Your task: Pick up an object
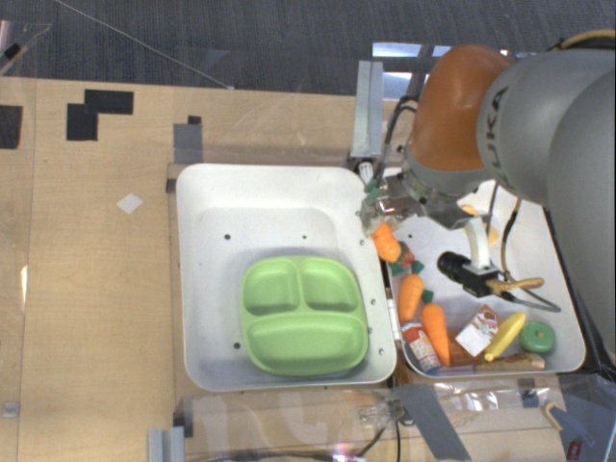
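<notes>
Glossy green plastic tray (303, 316), smooth white bin (207, 258), pale wood bench (87, 287)

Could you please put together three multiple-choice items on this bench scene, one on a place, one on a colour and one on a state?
1. Where does the divided plate lie?
A. in the left bin
B. in the right bin
C. on the bare bench

2. What colour is that plate?
A. red
B. green
C. blue

3. How does the plate sit?
A. flat, compartments facing up
B. standing on edge
C. flipped over

Answers:
1 A, it rests on the floor of the left bin, while the toy carrots crowd the right bin.
2 B, it is light green all over.
3 A, all three compartments show open from above.
</notes>
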Action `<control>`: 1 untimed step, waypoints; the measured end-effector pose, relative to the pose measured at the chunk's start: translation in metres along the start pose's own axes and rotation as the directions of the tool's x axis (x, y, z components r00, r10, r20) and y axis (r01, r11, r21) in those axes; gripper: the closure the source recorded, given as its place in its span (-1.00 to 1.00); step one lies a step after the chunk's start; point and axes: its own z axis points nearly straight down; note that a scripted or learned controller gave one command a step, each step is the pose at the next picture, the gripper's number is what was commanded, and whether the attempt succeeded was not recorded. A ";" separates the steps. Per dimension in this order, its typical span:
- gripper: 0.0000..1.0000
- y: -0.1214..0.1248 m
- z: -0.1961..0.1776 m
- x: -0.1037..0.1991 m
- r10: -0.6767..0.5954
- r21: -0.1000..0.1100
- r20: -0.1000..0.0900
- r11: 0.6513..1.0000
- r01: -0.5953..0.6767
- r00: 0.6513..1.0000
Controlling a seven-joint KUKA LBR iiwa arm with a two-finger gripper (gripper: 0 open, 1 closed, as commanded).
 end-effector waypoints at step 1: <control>1.00 -0.010 0.000 -0.052 -0.139 0.000 0.001 0.990 0.139 0.990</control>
